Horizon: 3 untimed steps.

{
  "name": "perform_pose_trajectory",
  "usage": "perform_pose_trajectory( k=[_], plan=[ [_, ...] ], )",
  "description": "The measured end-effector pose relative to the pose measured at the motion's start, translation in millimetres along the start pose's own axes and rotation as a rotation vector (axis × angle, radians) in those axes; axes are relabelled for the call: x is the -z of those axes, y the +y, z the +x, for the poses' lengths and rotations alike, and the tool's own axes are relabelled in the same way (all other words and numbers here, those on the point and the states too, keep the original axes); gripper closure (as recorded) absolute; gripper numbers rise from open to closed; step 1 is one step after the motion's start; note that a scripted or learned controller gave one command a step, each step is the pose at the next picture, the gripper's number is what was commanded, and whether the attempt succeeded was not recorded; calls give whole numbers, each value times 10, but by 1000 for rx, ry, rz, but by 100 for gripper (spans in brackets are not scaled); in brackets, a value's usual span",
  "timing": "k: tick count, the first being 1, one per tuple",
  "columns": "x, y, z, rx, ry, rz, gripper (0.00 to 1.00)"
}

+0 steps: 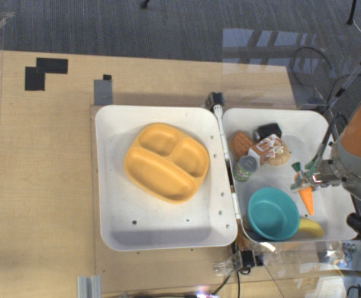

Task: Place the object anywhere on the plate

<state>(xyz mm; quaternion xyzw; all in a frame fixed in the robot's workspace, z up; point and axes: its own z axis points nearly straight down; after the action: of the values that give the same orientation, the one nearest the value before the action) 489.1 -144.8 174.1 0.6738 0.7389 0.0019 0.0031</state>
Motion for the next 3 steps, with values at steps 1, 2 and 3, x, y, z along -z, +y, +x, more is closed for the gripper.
perform_pose_trajectory(
  k=[1, 2, 3],
  plan=[
    [474, 122, 1181, 106, 6, -3, 100],
    [86, 852, 1851, 176, 5, 3, 100],
    [112, 1181, 2387, 327, 4, -1, 100]
  ],
)
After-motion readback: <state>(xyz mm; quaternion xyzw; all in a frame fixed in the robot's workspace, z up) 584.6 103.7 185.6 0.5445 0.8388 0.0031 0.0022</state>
